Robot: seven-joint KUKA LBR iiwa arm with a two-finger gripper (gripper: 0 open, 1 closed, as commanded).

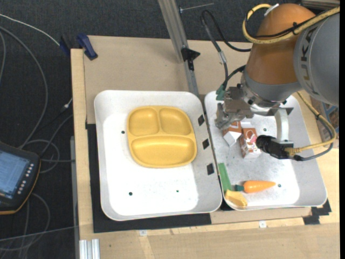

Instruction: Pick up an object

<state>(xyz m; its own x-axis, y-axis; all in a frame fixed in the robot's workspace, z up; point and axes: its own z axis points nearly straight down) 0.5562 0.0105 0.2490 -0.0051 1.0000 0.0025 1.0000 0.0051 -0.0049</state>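
In the right bin lie a small red and white carton and a paler carton beside it. An orange toy carrot rests near the front wall, with a yellow piece at the front left corner and a green strip along the left wall. My gripper hangs low over the bin's left half, just behind and above the two cartons. The wrist body hides its tips, and nothing shows held in it.
The left bin holds a yellow divided plate in its rear half. A metal post rises behind the bins. A black cable plug hangs off the wrist to the right of the cartons.
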